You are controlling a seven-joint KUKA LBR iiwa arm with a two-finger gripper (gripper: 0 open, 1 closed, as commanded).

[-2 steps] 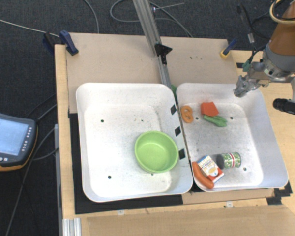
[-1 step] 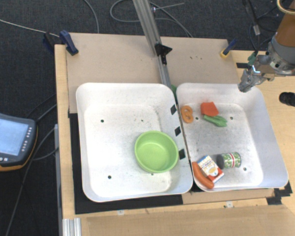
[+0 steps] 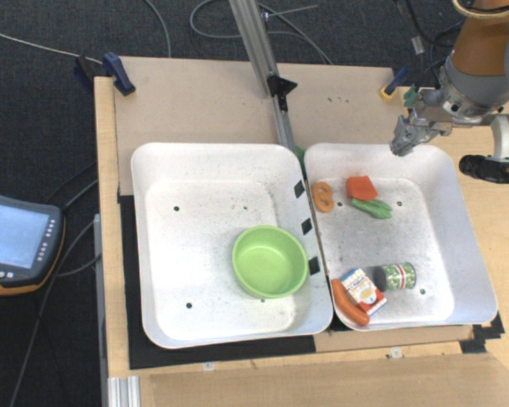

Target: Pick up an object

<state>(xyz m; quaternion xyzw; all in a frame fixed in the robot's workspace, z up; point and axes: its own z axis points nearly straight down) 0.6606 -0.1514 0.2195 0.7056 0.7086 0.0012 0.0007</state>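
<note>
A tan worktop (image 3: 204, 100) is seen from above, carrying two shallow white bins side by side. The left bin (image 3: 195, 176) holds a lime-green bowl (image 3: 270, 261), set upright near its lower right corner. The right bin (image 3: 441, 227) holds the smaller things: an orange-red block (image 3: 360, 186) near the upper middle, with a green elongated piece (image 3: 372, 208) touching its lower edge; a small orange ring-shaped piece (image 3: 322, 197) is placed to the left of these, close to the bin's left wall. Toward the lower part of the same bin a green-labelled can (image 3: 396, 275) lies on its side, just beside a small printed carton (image 3: 360, 287), which rests against an orange piece (image 3: 348, 305) at the bin's lower left corner. The grey arm with the orange band (image 3: 479, 49) is seen at the upper right, and its pincer (image 3: 405, 145) is positioned over the upper rim of the right bin, well apart from all the objects. Whether the pincer is released or clenched cannot be told, and nothing is seen within it. A handheld control pendant (image 3: 17, 240) lies on the dark floor to the left.
</note>
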